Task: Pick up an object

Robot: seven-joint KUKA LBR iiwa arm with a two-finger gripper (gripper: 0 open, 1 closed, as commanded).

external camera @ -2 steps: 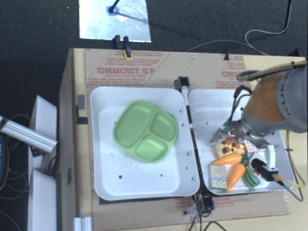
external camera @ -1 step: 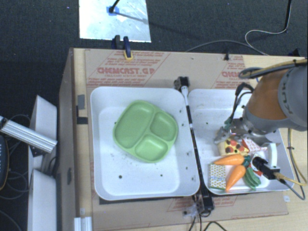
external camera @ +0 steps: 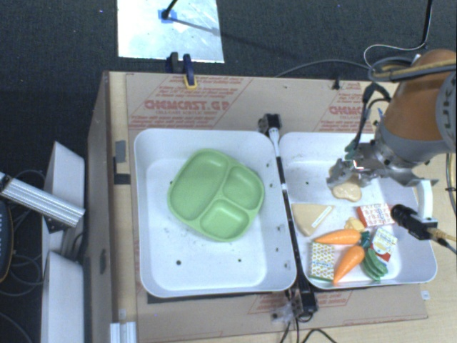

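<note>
Hovering over your right bin (external camera: 427, 266), the gripper (external camera: 345, 168), state untellable, is sitting just above the tan cookie (external camera: 347, 191).

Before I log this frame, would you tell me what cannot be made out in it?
- gripper: small and blurred in the camera view; its grip state over the beige piece cannot be judged.
- green item: partly covered by the carrots; identity unclear.
- printed packets: labels too small to read.
- arm: cut off by the right edge.
</note>
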